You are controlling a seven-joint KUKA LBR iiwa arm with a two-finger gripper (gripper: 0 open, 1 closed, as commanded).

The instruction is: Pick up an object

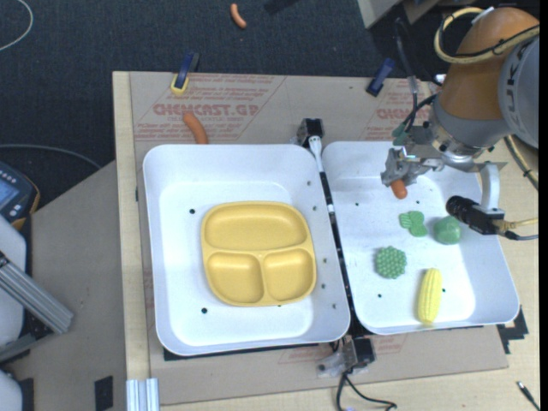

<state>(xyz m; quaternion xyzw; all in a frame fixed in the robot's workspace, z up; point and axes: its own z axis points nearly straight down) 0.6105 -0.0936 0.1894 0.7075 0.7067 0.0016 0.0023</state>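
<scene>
Camera view: brown bench (257, 101) on dark carpet (103, 24); hand (399, 178) grips an orange piece (400, 190).

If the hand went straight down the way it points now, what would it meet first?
Probably the small orange carrot-like piece directly under the hand; it may already be touching it. Below that lies the floor of the right shallow white bin. Depth is uncertain from this slanted view.

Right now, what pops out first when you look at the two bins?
The big yellow divided plate in the left bin grabs the eye first. In the right bin, the corn cob lies near the front beside green toy veggies, and the grey and orange arm hangs over the bin's back, with a small orange piece below it.
</scene>
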